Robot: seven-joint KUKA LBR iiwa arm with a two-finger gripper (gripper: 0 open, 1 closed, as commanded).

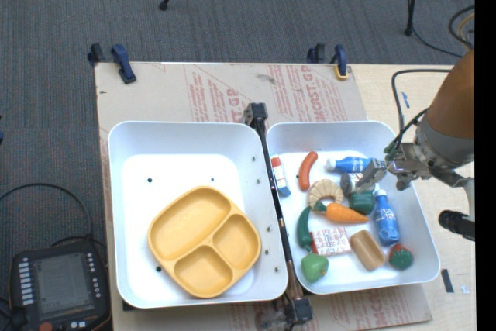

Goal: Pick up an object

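So the arm comes in from the right and the jaws (370, 176) are hanging low over the upper middle of the right bin (415, 198), which is where all the toy food is piled. The left bin (124, 167) just has a yellow divided plate (204, 241) in it.

The fingers look spread apart with nothing between them, though it's dark and a bit cluttered there so I'm only fairly sure.

What matters for the grab: the closest things sit right under and just below the jaws. A small dark green piece (361, 203) is just below the tips, the orange carrot (346, 214) lies a bit further down with its long axis running roughly left to right, and the blue bottle (385, 218) stands off to the lower right, long axis running up and down the picture. Another blue bottle (349, 163) lies just to the upper left, pointing left to right.

My guess is it's lining up on the green piece or the carrot, nothing lifted yet
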